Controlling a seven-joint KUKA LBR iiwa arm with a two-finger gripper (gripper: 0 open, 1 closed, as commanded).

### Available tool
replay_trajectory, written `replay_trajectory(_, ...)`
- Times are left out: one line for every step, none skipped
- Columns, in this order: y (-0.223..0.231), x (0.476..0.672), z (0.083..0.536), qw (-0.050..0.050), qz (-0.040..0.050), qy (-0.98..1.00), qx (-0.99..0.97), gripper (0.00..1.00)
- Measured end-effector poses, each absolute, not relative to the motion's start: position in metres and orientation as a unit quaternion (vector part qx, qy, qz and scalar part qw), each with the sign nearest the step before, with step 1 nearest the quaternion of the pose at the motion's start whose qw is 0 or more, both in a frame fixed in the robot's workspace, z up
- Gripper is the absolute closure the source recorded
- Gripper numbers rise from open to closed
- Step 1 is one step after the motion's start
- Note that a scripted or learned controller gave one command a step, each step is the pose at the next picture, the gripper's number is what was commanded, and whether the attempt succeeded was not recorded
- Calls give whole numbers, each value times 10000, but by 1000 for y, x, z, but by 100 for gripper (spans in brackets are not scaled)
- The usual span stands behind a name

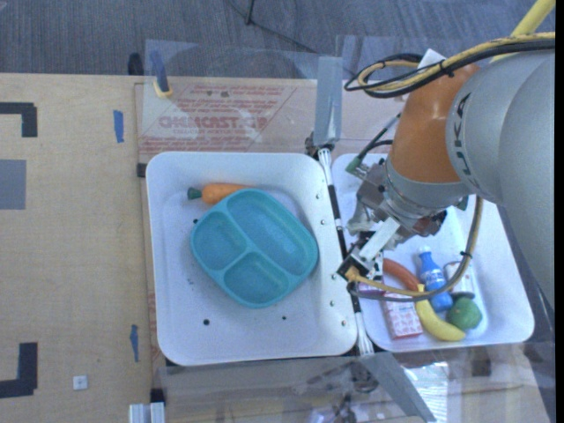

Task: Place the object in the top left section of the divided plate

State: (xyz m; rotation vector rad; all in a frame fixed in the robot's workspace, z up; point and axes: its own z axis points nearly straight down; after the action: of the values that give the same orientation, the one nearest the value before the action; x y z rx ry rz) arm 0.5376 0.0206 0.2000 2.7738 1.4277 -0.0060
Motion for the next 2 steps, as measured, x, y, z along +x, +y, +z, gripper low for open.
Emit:
replay_trajectory(46,492,220,169,-6,5269,8497,100)
replay_trajectory(59,485,222,191,-20,5263,8501,100)
